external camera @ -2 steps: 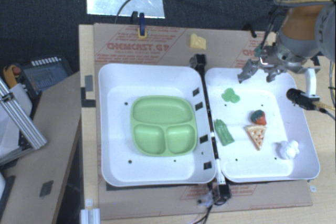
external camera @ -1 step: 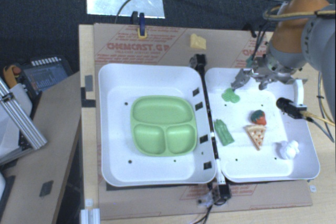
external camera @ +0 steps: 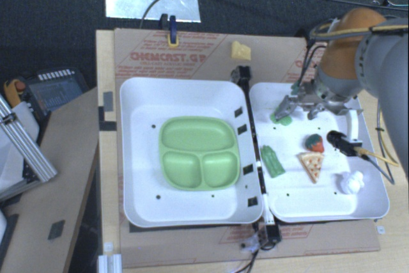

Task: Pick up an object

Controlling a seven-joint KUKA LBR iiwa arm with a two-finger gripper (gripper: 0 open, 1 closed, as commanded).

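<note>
Camera view: gripper [external camera: 289, 109] low in the right bin [external camera: 370, 204], at a small green object [external camera: 281, 116].
Fingers appear to straddle the green piece near the bin's upper-left corner; can't tell if they've closed on it or just touch it, so grasp unconfirmed. Object looks like a small toy food item: bright green, short, rounded, probably light rigid plastic, likely slick, so it could squirt out; best pinched across its narrow middle. Other candidates lie further down the bin: flat green piece [external camera: 272, 162], pizza slice [external camera: 312, 165], red-green toy [external camera: 314, 142], white lump [external camera: 351, 182]. Left bin [external camera: 137, 201] holds a green divided plate [external camera: 198, 152].
</note>
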